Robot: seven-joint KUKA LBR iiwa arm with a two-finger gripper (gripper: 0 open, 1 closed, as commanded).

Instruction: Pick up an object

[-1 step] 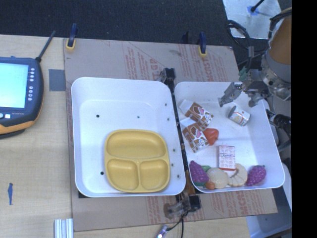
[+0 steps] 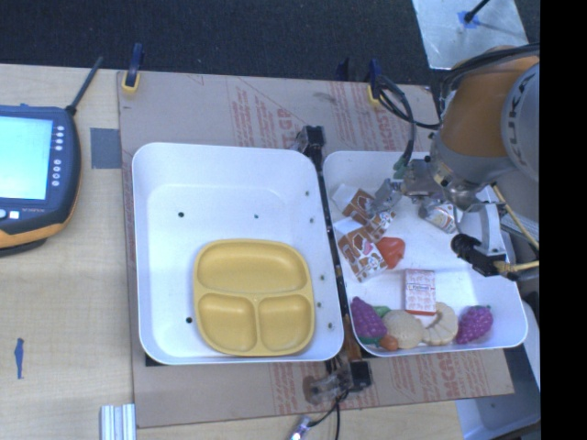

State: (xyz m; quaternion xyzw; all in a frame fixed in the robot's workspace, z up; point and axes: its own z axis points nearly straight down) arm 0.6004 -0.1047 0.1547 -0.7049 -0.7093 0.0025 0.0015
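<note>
pincer [image 2: 431, 195] state: cannot tell | red-white packet [image 2: 420, 291] in right bin [image 2: 514, 333]: print unreadable

One fixed camera looks down at a slant on both white bins [image 2: 147, 246], arm [image 2: 481, 108] entering from the right.

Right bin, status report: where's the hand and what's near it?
Hand low over right white bin, upper part. Brown patterned snack packets lying beside it, ungrasped. Yellow three-compartment tray in left bin.

Glossy white plastic bins [image 2: 229, 168], matt yellow tray [image 2: 254, 296]
</note>
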